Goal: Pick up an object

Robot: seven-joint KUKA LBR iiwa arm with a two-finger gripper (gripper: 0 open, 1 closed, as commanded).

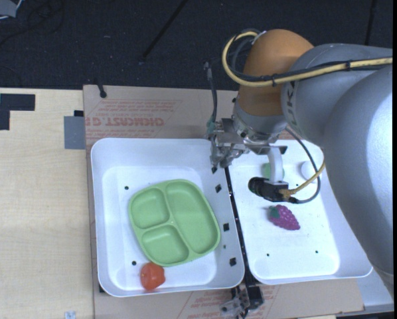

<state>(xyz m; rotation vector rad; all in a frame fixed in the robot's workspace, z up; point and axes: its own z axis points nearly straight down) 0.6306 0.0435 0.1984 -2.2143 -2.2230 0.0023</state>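
A purple bunch of toy grapes (285,216) lies in the middle of the right bin (305,261). In the left bin (109,178) rests a green divided plate (174,221), with a red-orange toy fruit (152,276) at its near corner. My gripper (220,153) hangs low over the far end of the divider between the two bins, up and to the left of the grapes and apart from them. A small green object (266,170) peeks out behind the wrist hardware in the right bin.
The grey arm with its orange band (275,65) covers the far and right parts of the right bin. A black cable fitting (268,189) hangs just above the grapes. Brown cardboard (145,115) lies under both bins, on a wooden bench (32,211).
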